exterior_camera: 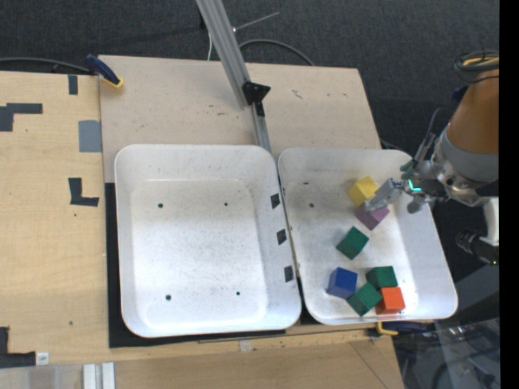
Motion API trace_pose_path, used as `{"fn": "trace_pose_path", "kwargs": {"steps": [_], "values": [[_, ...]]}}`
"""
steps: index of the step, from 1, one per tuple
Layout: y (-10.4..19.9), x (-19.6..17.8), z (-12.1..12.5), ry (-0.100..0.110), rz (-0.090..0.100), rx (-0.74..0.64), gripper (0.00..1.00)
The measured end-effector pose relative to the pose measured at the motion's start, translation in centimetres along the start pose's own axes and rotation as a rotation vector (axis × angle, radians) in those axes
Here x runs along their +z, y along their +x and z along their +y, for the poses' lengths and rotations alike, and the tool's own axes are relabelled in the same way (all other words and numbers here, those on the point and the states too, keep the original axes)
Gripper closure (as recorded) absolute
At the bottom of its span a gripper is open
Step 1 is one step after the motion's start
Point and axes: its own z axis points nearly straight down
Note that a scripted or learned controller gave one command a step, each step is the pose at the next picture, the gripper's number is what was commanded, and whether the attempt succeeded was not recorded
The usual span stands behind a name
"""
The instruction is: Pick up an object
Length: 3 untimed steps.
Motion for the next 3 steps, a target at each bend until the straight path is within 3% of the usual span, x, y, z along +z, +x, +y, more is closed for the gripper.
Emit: {"fn": "trace_pose_path", "kwargs": {"steps": [1,3], "values": [[0.0,-0.2,0.1,-0.004,-0.001,-0.001,0.00],[0.0,8.5,-0.1,0.001,-0.001,-0.001,0.00]]}}
